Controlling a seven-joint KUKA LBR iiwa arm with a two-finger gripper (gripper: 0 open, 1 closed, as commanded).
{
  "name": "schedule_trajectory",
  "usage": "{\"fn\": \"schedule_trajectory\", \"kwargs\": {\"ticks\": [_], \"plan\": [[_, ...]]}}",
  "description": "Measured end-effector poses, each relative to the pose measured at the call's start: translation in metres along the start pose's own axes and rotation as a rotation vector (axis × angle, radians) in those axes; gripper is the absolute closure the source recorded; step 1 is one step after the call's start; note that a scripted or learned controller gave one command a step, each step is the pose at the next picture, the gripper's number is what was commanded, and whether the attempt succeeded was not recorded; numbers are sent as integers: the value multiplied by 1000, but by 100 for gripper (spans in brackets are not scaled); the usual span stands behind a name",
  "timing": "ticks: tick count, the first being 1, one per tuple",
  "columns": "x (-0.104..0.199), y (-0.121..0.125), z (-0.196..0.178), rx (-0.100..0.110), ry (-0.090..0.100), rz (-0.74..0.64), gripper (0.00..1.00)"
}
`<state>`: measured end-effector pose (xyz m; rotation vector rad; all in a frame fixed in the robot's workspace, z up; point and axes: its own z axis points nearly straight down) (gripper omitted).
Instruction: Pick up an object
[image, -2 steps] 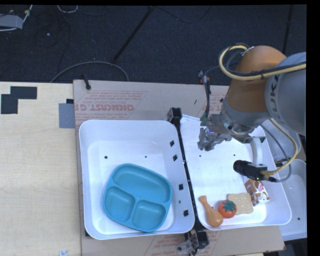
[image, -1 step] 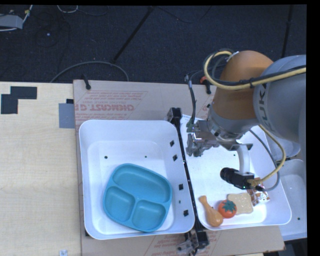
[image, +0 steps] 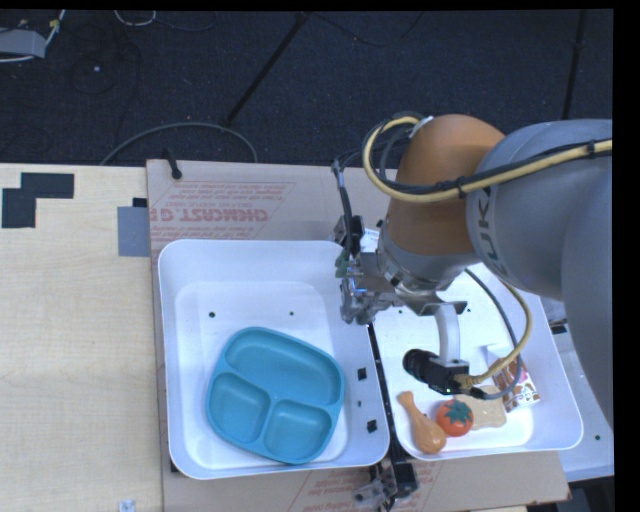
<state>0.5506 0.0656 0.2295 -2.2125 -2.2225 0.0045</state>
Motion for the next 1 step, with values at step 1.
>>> {"fn": "schedule_trajectory", "kwargs": {"ticks": [1], "plan": [[38, -30, -3, 1, -1, 0, 100]]}}
